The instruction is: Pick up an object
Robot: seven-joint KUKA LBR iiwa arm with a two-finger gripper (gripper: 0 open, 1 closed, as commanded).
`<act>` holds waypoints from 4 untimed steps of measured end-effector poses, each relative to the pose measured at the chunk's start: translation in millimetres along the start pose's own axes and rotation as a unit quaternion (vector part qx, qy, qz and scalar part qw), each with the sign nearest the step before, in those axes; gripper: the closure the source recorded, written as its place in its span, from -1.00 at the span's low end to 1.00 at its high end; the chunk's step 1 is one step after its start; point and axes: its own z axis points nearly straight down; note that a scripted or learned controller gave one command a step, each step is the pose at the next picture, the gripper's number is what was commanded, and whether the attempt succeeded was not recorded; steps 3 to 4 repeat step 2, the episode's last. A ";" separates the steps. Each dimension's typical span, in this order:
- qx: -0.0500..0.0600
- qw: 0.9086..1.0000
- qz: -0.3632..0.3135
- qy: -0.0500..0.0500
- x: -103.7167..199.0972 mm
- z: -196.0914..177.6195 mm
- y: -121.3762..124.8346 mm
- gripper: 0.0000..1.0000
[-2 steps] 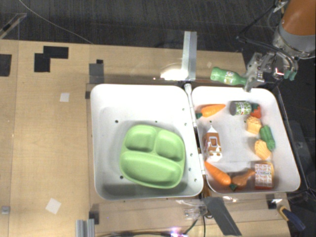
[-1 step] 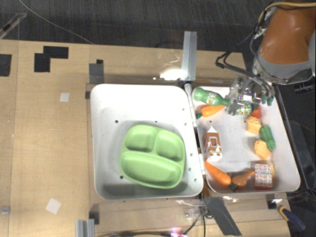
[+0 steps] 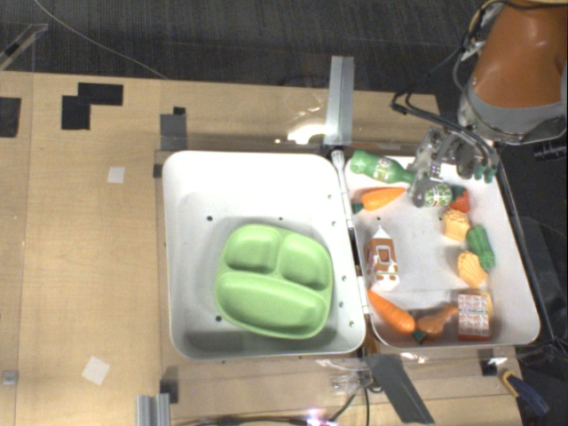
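Observation:
The right bin (image 3: 524, 291) holds several toy foods. A green bottle (image 3: 377, 165) and an orange carrot (image 3: 383, 198) lie at its far left. A white and orange carton (image 3: 382, 260) lies left of middle, with another carrot (image 3: 392, 311) near the front. My gripper (image 3: 433, 177) hangs over the bin's far side, right above a small green can (image 3: 435, 196). I cannot tell whether it touches the can. A red piece (image 3: 460, 203), a yellow piece (image 3: 456, 226) and a green pepper (image 3: 480, 245) lie just right of it.
The left bin (image 3: 191, 238) holds a green divided plate (image 3: 275, 278). A striped can (image 3: 473, 314), a brown-orange piece (image 3: 435, 321) and a yellow piece (image 3: 471, 269) sit at the right bin's front right. A metal post (image 3: 339, 105) stands behind the divider between the bins.

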 end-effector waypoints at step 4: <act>0.001 0.995 0.098 0.004 -37.1 -18.3 27.1 1.00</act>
